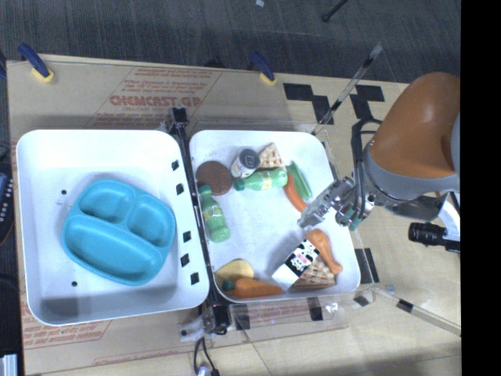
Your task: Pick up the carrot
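Observation:
The carrot, orange with a green top, lies at a slant in the right bin, near its right wall and just right of a green bottle. My gripper hangs at the bin's right side, close to the carrot's lower tip and above a drumstick-like orange piece. Nothing shows between its jaws. A second orange tapered item lies along the bin's front wall.
The right bin also holds a brown disc, a small can, a waffle wedge, another green bottle, a cow-print carton and a yellowish piece. The left bin holds a blue divided plate.

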`<state>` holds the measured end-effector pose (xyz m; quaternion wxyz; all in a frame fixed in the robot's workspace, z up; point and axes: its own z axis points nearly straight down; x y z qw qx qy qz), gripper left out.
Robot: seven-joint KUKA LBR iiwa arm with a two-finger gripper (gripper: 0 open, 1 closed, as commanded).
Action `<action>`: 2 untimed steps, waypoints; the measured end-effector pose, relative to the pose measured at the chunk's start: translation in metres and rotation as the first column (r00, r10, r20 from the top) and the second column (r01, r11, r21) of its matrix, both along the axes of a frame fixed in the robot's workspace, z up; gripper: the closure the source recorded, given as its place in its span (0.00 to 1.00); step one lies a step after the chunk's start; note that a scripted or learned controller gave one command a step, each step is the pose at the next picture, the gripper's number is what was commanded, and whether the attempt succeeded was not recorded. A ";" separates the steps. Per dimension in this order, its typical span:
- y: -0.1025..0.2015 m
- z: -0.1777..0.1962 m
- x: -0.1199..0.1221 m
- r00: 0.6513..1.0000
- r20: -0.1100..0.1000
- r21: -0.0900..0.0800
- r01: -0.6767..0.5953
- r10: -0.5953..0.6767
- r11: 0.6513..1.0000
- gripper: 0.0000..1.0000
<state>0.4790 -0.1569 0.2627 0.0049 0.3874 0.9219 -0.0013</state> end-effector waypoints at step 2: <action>-0.028 -0.055 0.043 0.996 -0.012 0.004 0.089 -0.089 0.996 0.00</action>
